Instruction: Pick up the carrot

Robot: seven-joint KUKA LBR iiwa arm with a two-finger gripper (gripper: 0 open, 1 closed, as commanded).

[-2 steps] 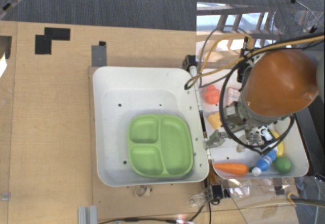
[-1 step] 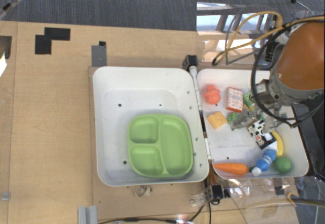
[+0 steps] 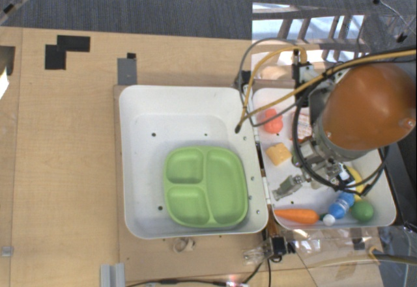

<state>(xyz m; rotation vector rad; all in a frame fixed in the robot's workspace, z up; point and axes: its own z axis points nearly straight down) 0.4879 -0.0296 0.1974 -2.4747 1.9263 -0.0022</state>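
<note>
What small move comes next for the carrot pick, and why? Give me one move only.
Probably shift the gripper toward the near edge of the right bin until it sits over the carrot, then lower it. The carrot lies flat along that bin's near wall, apart from the gripper and nearer the camera, with a small blue bottle just beyond its tip, so the descent should stay over the carrot's middle.

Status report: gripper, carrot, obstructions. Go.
Gripper over right bin, holding nothing. Carrot on bin floor, just below gripper. Blue bottle close beside carrot.
</note>
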